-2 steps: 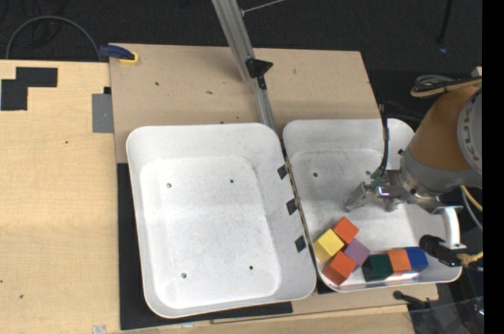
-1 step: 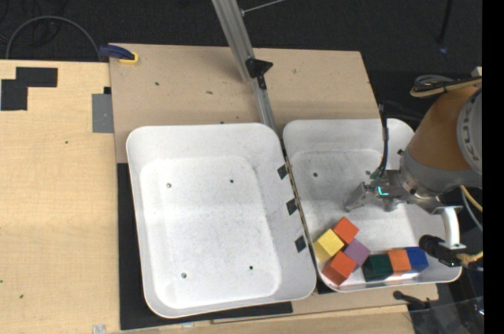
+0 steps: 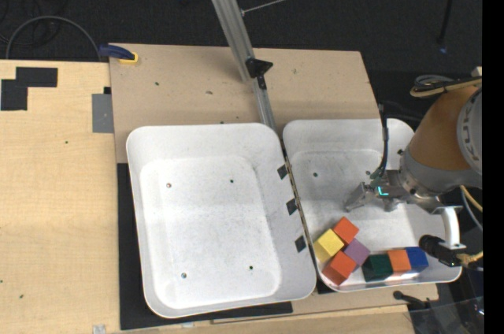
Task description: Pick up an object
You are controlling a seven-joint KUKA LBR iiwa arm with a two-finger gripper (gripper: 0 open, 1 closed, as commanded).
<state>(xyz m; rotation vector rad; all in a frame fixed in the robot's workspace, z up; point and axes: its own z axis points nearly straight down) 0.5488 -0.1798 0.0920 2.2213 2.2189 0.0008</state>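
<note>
left bin: sitting on the bench's left half, nothing happening over here.

metal post: leaning in from the far edge, ending at the divide between the two bins.

right bin: this is where it's all going on. The blocks are bunching up along its near edge and near-right corner.

blocks: yellow block, orange block, red block, purple block, then green block, a second orange one and blue block running toward the corner.

gripper: hanging low over the bin's middle, just beyond the pile. Can't tell if it's spread or closed, and nothing is showing in it.

step: looks like it's lining up for a grab, nothing lifted yet.

next move: I'd guess it needs to shift toward the near edge and drop onto one block, tricky since they're touching.

writing: no labels or brands I can read.
</note>
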